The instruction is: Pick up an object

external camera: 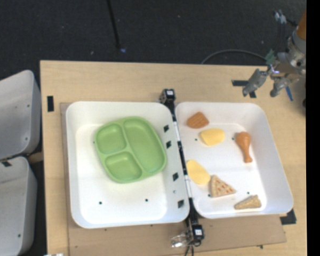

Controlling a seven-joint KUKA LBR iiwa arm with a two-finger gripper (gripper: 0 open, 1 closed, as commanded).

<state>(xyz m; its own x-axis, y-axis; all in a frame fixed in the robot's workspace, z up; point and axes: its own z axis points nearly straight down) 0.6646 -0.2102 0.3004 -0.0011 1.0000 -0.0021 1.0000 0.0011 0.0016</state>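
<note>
— What's on the bench, left to right?

— A green divided plate [130,150] in my left bin [80,207]. In the right bin [274,180]: toy food, a drumstick [245,145] alone near its far right wall. My gripper [266,81] hangs wide open above the bench's far right corner.

— Best pick?

— I'd take the drumstick across its shaft; open room surrounds it.
</note>
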